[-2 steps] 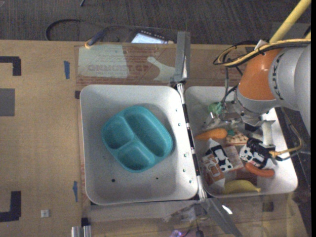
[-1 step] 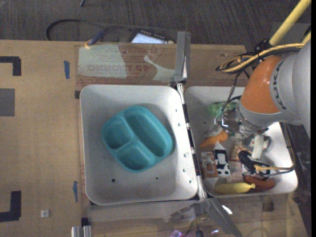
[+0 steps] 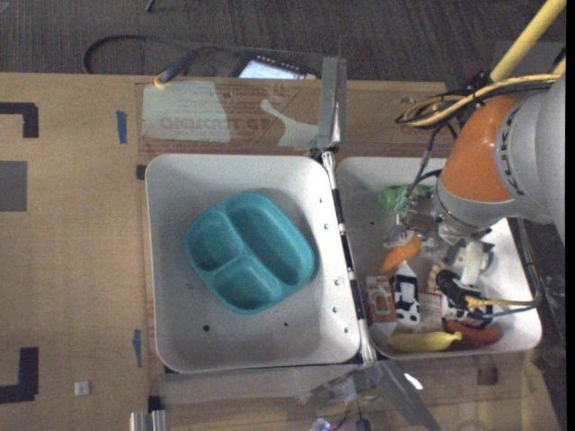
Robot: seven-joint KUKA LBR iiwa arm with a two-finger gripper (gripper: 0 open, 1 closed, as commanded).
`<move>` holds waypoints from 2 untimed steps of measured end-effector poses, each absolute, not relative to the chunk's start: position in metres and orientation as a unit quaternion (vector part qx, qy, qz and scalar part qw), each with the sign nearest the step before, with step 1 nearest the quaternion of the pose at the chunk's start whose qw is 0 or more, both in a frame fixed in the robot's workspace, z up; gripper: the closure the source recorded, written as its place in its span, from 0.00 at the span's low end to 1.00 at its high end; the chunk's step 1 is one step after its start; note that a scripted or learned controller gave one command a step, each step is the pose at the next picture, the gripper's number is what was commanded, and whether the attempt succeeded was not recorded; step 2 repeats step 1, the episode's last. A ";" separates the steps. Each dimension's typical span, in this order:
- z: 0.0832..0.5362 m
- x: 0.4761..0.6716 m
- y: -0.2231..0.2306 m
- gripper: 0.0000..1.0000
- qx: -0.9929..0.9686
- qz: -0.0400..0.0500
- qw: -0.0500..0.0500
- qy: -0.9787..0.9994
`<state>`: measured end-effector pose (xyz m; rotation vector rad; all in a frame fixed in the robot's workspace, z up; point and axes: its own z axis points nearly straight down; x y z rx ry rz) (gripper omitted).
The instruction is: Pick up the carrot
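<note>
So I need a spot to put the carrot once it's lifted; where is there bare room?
The left bin has bare floor all around the teal plate, widest along its near edge. The right bin is crowded: carrot, banana and other items pack its near half, under the arm.

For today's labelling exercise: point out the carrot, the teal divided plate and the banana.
carrot [image 3: 398, 252], camera view, middle of its orange body
teal divided plate [image 3: 251, 251], camera view, ridge between its compartments
banana [image 3: 424, 340], camera view, middle of its yellow length
</note>
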<state>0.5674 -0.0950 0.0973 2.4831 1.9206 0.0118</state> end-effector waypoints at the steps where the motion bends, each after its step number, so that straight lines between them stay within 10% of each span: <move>1: 0.189 0.550 -0.002 1.00 0.841 0.000 -0.001 0.541; 2: 0.189 0.550 -0.002 1.00 0.841 0.000 -0.001 0.541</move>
